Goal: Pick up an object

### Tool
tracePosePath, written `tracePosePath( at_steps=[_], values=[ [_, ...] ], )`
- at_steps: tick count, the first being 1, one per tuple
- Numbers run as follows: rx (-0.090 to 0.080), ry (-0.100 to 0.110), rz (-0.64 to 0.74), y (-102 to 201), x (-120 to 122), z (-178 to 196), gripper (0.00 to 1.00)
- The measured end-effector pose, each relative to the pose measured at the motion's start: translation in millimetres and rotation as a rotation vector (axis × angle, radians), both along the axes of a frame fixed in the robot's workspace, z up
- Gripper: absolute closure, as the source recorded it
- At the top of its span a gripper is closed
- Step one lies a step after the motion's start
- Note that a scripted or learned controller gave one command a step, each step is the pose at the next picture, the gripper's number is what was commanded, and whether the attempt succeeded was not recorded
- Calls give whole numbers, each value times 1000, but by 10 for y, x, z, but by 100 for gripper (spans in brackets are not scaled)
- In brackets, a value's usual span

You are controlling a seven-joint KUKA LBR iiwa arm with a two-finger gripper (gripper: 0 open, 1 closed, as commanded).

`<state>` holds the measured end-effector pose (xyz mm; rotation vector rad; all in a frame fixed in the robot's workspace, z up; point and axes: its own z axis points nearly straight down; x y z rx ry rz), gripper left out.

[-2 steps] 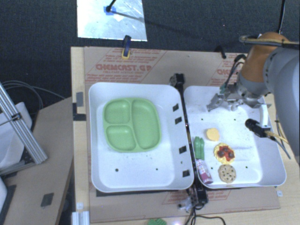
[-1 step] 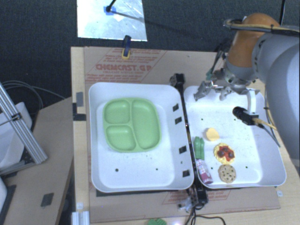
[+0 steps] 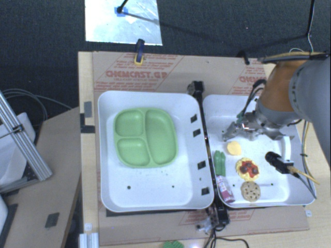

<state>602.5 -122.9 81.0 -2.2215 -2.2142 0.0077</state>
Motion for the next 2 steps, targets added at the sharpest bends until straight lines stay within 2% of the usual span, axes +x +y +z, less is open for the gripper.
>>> tracePosePath(
  at_steps=[1, 2],
  values=[
    [0, -5, 3, -9, -361, 30, 0],
    [-2, -16, 10, 28, 397, 49, 0]
  ],
)
